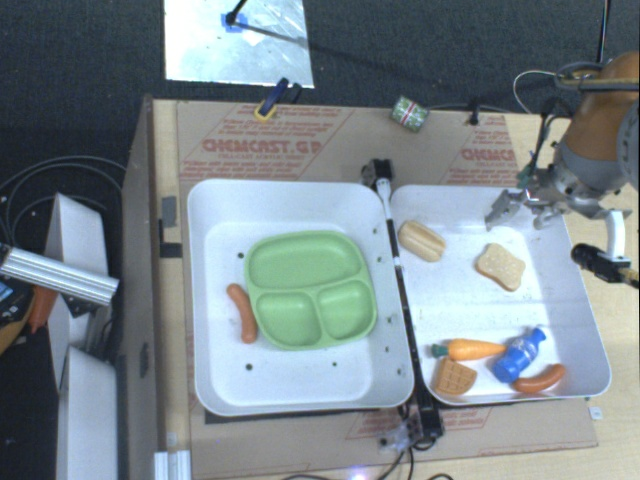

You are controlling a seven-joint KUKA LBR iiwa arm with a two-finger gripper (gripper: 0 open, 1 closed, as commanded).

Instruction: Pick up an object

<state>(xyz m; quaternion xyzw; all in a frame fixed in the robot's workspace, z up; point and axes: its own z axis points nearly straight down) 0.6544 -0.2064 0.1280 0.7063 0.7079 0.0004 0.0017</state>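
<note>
I see the grey two-finger gripper (522, 206) spread wide and empty over the right shallow white bin's (590, 313) far right corner. A tan toy bread slice (500, 266) lies nearby; open floor surrounds it. Brown cardboard (300, 138) underlies both bins.

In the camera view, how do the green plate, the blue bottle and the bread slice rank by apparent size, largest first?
1. green plate, clearly largest
2. and 3. blue bottle and bread slice look about alike, so I would not rank them.
</note>
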